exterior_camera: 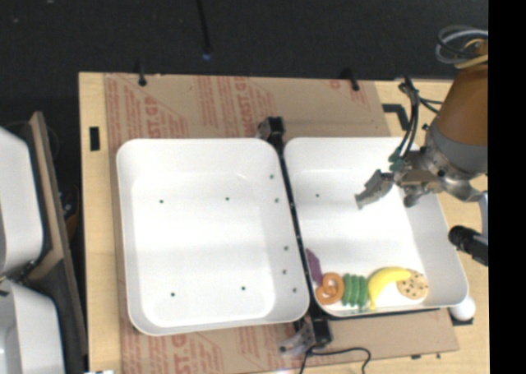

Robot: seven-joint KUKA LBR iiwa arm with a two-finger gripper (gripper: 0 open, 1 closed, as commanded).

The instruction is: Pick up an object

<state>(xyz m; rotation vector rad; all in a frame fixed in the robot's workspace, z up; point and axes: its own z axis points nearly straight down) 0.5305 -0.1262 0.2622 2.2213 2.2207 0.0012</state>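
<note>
Several small toy foods lie along the front edge of the right bin: an orange ring, a green ridged piece, a yellow banana and a speckled cookie. A thin purple piece leans on the bin's left wall just behind them. My gripper hangs over the back middle of the right bin, well behind the toys. It is open, one finger pointing left, and nothing sits between the fingers.
The left bin sits beside the right one, with a dark divider rail between them. Both rest on a cardboard sheet. The arm's orange band and cables rise at the right edge.
</note>
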